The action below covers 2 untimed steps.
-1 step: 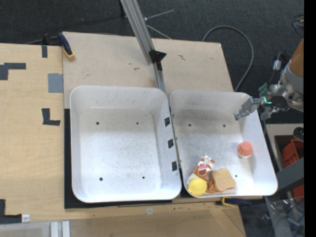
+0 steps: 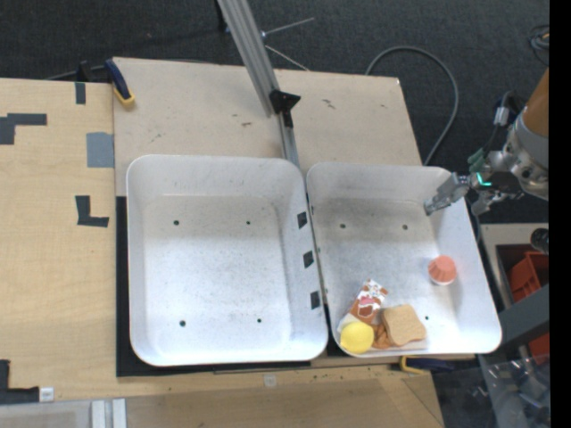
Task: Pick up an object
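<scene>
Pincer [image 2: 457, 193] sits at the upper right rim of the right bin [image 2: 464, 328], reaching in from the arm at the right edge of the view; from this angle it cannot be told whether it is released or clenched, and nothing is seen held in it. All objects lie in the right bin, below the pincer. Nearest: a small orange-pink object [image 2: 442, 270], just below the pincer and close to the bin's right wall, apart from the rest. Further below and to the left, at the bin's near edge, a cluster: a brown-and-white toy figure [image 2: 366, 303], a tan slice-shaped piece [image 2: 402, 325] touching it on the right, and a yellow ball [image 2: 357, 337] touching it below. Left bin [image 2: 214, 346] lies well to the left of the pincer, side by side with the right one on the desk [image 2: 53, 283].
</scene>
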### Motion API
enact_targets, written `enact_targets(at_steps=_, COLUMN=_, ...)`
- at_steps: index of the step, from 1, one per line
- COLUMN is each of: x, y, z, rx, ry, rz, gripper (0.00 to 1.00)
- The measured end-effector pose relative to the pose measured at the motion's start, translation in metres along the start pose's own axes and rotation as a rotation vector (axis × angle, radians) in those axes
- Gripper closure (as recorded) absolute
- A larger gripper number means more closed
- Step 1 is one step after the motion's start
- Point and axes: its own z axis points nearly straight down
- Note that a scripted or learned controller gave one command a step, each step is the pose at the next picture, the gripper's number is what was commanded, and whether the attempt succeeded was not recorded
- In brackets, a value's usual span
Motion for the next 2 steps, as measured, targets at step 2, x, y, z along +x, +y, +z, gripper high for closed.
enact_targets(at_steps=2, x=0.014, y=-0.005, z=0.099, rx=0.006, ry=0.001, rz=0.001, gripper=0.00)
